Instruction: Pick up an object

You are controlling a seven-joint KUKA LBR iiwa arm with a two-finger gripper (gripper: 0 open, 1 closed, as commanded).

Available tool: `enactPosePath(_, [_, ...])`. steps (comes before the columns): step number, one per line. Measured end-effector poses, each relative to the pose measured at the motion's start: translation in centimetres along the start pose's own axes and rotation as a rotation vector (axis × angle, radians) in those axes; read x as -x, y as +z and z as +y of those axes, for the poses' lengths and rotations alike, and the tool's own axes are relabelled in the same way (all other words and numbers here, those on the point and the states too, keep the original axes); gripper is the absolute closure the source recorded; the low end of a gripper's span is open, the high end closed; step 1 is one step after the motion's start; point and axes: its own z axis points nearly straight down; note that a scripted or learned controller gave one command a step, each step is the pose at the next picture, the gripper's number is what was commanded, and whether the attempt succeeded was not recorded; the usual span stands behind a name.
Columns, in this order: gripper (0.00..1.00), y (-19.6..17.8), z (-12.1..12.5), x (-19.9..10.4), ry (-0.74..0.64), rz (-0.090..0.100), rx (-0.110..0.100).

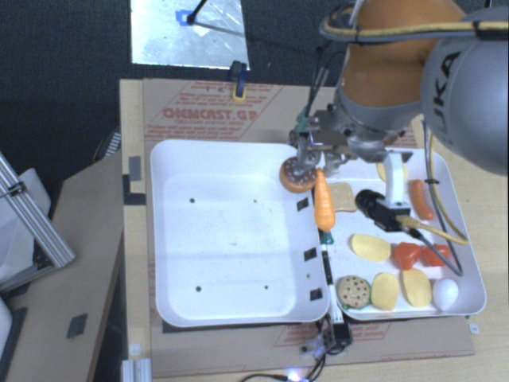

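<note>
I saw the gripper (306, 161) low over a brown round piece (296, 178) at the far rim between the bins | grip state: I could not tell (wrist hid it) | risk: the carrot (323, 201) touching beside could be knocked.

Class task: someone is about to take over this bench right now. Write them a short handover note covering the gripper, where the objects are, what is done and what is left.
Gripper: low over the ridge between the two bins, right above a round brown donut-like piece; whether its fingers are closed on it cannot be told.
Objects: carrot lies along the left edge of the right bin, with toast slice beside it. Cookie, yellow pieces, red pieces and a white egg sit toward the near side.
Done: no pick confirmed.
Left: secure one object and lift it.
</note>
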Motion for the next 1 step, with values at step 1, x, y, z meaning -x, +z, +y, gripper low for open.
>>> enactPosePath(1, [1.00, 5.08, -3.96, 0.95, 0.008, -0.002, 0.002])
